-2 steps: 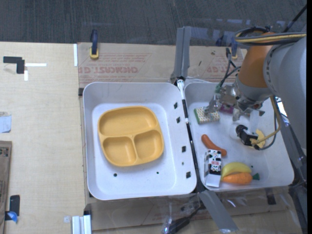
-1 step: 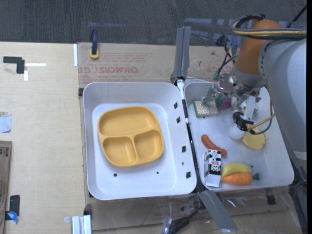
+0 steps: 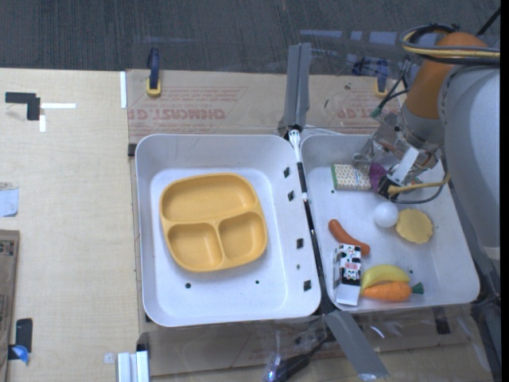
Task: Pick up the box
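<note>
A grey arm's hand (image 3: pixel 380 175), whose grip I cannot tell, hovers in the right bin (image 3: pixel 453 289) just beside the small green-edged box (image 3: pixel 351 177). It should centre over the box, clear of the white ball (image 3: pixel 385 215), before closing.

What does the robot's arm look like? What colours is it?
The arm is big, round and pale grey, with an orange band above its wrist. A yellow and black cable loops around the top of the band. Lower down, the gripper is a cluster of dark and silvery metal parts, with thin wires beside it.
</note>
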Available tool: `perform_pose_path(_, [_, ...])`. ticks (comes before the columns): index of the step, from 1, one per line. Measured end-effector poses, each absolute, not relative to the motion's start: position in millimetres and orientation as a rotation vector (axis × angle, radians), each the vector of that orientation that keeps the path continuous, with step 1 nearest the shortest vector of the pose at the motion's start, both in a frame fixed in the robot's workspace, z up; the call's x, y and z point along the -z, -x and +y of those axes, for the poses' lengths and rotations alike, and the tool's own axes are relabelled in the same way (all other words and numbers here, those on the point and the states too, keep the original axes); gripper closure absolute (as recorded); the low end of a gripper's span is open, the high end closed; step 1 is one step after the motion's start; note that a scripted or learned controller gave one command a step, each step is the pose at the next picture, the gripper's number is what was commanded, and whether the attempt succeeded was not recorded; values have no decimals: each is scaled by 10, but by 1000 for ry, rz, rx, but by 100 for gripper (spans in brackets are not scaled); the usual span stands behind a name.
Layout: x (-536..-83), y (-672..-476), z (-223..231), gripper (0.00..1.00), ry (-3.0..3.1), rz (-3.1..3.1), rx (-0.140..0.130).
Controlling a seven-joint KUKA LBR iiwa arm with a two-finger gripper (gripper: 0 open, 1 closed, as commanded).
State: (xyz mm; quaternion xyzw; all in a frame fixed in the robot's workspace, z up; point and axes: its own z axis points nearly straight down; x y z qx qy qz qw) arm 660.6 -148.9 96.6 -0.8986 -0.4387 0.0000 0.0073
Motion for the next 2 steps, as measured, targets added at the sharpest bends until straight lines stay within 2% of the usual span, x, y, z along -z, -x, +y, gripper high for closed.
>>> perform_pose_path(1, [-1054, -6607, -1530, 100, 2820, -1375, 0])
perform_pose_path(2, [-1917, -6541, -881, 100, 2853, -1315, -2])
